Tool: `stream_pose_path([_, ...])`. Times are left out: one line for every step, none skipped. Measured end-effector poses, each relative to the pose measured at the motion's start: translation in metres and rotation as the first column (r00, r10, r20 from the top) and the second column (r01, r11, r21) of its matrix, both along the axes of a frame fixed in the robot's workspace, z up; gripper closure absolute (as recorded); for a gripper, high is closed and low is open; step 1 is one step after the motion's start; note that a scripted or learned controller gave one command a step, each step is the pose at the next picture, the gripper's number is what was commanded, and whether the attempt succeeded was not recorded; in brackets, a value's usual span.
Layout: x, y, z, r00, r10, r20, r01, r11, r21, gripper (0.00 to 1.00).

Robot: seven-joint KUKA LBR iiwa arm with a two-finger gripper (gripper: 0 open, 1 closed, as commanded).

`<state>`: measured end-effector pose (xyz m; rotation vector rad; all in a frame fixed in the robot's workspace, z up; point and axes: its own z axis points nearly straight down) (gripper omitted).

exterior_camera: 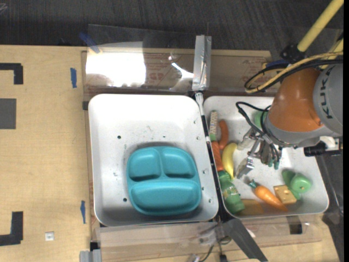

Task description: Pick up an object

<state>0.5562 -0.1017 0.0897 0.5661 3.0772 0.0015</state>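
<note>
My gripper (257, 156) hangs low over the middle of the right bin (313, 203), under the orange wrist band (294, 105). Just left of it lies a yellow banana (229, 157). Right below it an orange carrot (266, 195) lies at a slant. A small wooden block (283, 194) and a green round toy (299, 183) sit to the lower right. I see nothing held in the gripper.
Along the right bin's left wall lie an orange-red piece (222, 130), another orange piece (217, 152) and a green bottle-like toy (232, 194). The left bin (109, 119) holds a teal divided tray (162, 180). Cables (267, 75) loop behind the arm.
</note>
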Motion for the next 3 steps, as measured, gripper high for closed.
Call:
stream_pose_path([0.08, 0.011, -0.001, 0.999, -0.034, -0.002, 0.034, 0.999, 0.0, 0.0])
stream_pose_path([0.052, -0.059, 0.015, 0.992, 0.13, -0.008, -0.13, 0.992, -0.002, 0.0])
stream_pose_path([0.045, -0.107, -0.002, 0.889, 0.458, -0.006, -0.458, 0.889, -0.005, 0.0])
